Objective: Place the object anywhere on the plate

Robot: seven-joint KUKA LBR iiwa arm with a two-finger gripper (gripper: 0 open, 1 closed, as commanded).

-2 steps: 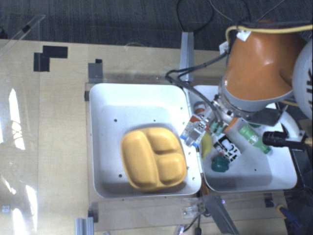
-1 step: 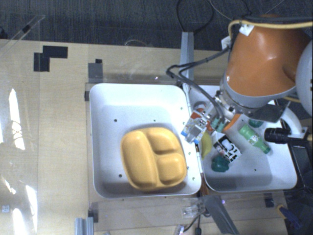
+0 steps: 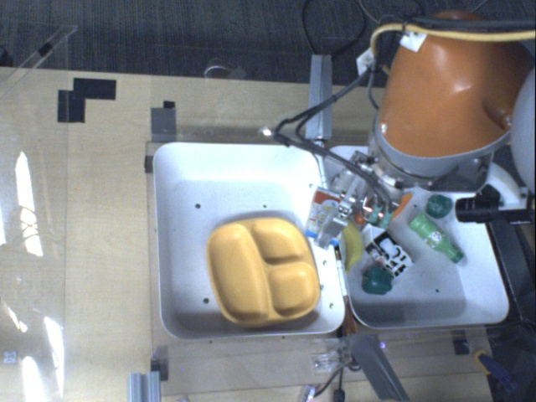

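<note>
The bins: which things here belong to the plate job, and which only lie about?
For the job:
- yellow plate, in the left bin
- gripper, over the bins' shared edge

Lying about, in the right bin:
- green bottle
- teal piece
- black-and-white block
- yellow piece

1. No word, brand or number can be read at this sharpness.
2. The green plastic bottle in the right white bin carries a pale label; its print is too blurred to make out.
3. The small black-and-white patterned card beside it shows bold blocks, no legible characters.
4. The red-and-white packet at the bins' shared edge has unreadable print.
</note>
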